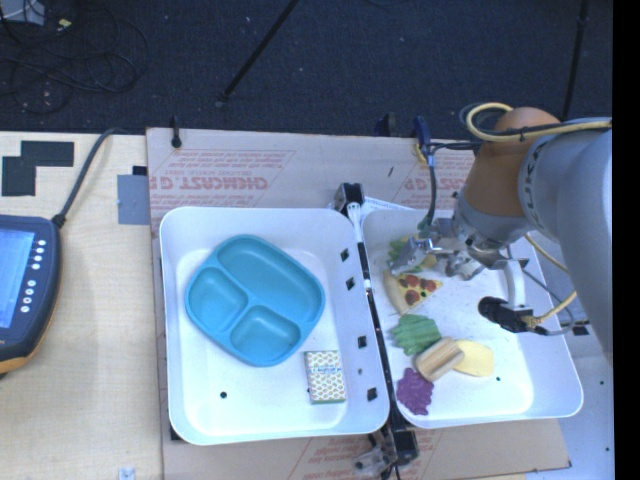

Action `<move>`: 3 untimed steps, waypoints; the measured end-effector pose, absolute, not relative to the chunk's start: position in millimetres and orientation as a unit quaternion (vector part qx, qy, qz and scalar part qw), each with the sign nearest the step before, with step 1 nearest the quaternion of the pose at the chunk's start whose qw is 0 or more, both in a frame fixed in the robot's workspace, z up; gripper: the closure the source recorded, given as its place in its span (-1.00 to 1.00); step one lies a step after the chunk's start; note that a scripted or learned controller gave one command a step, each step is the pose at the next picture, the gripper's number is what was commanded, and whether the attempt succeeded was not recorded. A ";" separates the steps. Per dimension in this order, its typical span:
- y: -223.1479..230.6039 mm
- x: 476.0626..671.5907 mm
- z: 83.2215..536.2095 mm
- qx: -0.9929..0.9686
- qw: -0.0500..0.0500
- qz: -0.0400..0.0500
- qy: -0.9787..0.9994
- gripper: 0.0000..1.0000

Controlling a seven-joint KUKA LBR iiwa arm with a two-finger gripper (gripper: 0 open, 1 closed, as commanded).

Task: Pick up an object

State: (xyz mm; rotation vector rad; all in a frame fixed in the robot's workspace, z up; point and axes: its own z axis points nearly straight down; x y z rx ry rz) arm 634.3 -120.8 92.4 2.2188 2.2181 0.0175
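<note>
While the left bin carries a glossy blue divided plate and a small patterned box, the targets are in the right bin: pizza slice, green leaf, purple grapes, yellow piece. Gripper sits low, just up-right of the pizza slice, which lies down-left of it. Can't tell its grip state.

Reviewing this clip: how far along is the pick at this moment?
Early stage. Done: the arm has reached into the right bin, with the gripper low beside the pizza slice toy. In hand: nothing visibly lifted. Left: securing and raising an item; the green piece, purple grapes and yellow piece lie untouched.
</note>
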 end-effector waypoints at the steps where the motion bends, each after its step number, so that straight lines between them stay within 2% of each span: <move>1: -106.7 587.5 94.1 0.708 0.005 0.004 0.706 -1.00; 2: -82.2 647.6 87.9 0.706 0.003 0.001 0.708 -1.00; 3: -91.0 643.9 85.4 0.707 -0.002 -0.001 0.707 -1.00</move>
